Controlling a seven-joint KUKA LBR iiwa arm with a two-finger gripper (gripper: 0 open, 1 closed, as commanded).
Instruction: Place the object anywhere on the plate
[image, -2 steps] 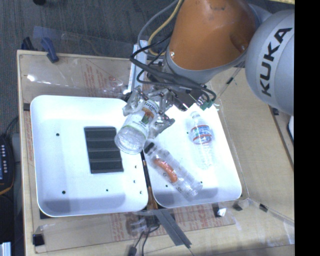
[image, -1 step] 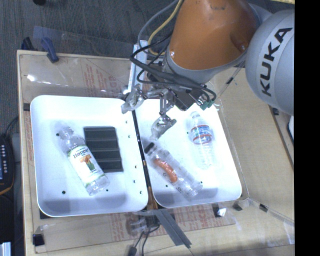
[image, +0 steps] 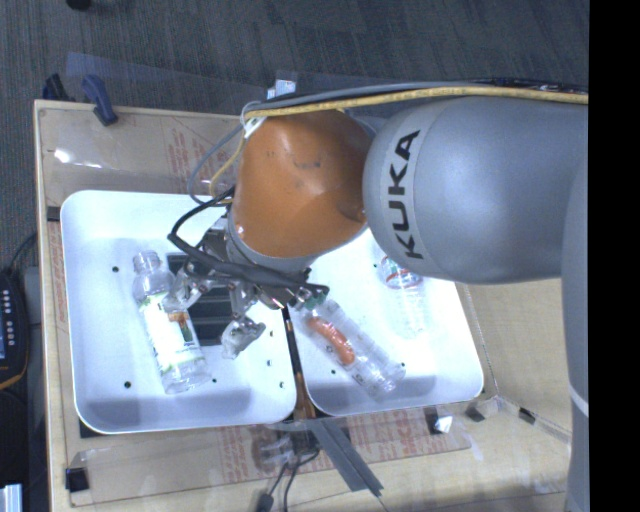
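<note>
Gripper (image: 232, 318) sits low over the left bin (image: 90, 300), near its right side; fingers (image: 243, 335) look slightly apart with nothing visibly clamped between them, though wrist hardware and cables hide part of that. Just left of it, one clear plastic bottle (image: 168, 325) lies flat on the left bin floor, label with green and orange print, too blurred to read. Right bin (image: 455, 355) holds two more clear bottles: one (image: 350, 350) lying diagonally with something orange at or inside it, one (image: 403, 290) partly under the arm. Total three bottles, two bins. Arm (image: 470, 190) reads "KUKA" on the grey housing; its orange band (image: 295, 185) blocks the bins' upper middle. Blue clamp (image: 98, 98) at the bench's top left corner.
</note>
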